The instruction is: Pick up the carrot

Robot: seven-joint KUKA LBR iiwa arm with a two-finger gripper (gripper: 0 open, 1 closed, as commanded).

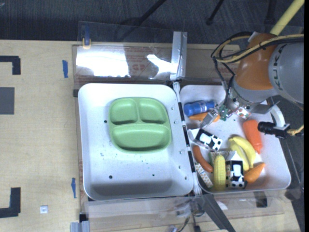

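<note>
Arm point(270, 64) reaches in from the right, over the upper part of the right bin point(280, 175). Hand point(218, 116) sits low near the bin's upper-left area, just right of a blue bottle with an orange end point(199, 108). Can't tell how far open the hand is, too small and cluttered there; nothing visibly between its tips.

Carrot point(252, 134) lies in the right bin toward its right side, roughly upright in view, apart from the hand and just beside the banana point(243, 149). A second orange piece point(255, 172) lies lower, near the bin's bottom-right corner, touching the pile.

Rest of the right bin: two black-and-white blocks point(209, 140), point(236, 173), corn cob point(219, 170), a sausage-like red-orange piece point(202, 159) along the left wall.

Left bin point(96, 178) holds a green divided plate point(140, 123), flat, upper middle. Both bins sit side by side on the desk point(38, 144), walls touching at the center.
</note>
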